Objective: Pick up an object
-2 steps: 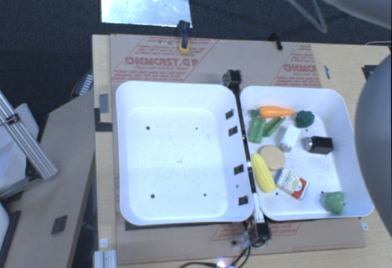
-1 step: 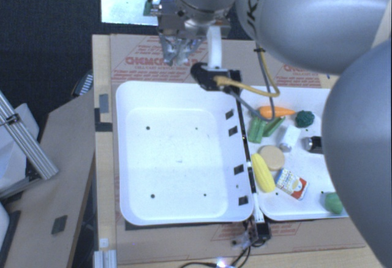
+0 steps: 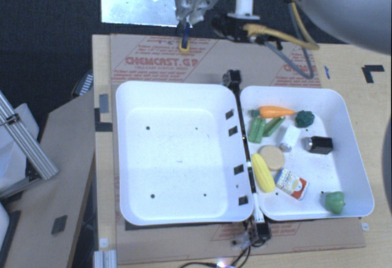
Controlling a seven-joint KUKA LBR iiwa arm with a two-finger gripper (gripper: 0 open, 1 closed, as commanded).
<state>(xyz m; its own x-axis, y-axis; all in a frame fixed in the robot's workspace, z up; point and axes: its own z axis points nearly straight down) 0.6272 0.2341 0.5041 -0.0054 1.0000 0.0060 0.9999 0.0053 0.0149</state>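
Gripper (image 3: pixel 184 32) hangs above the back of the bench, well away from both bins. Fingers look pinched on a small yellow-tipped thing, but can't tell for sure. Right bin (image 3: pixel 355 138) has the goods: carrot (image 3: pixel 275 111), corn (image 3: pixel 263 173), broccoli (image 3: pixel 304 118), green pepper (image 3: pixel 334 201), etc.

We count two white bins (image 3: pixel 131 92); nine items: one carrot (image 3: pixel 275 111), corn cob (image 3: pixel 263 173), two green pods (image 3: pixel 262 128), broccoli (image 3: pixel 304 118).
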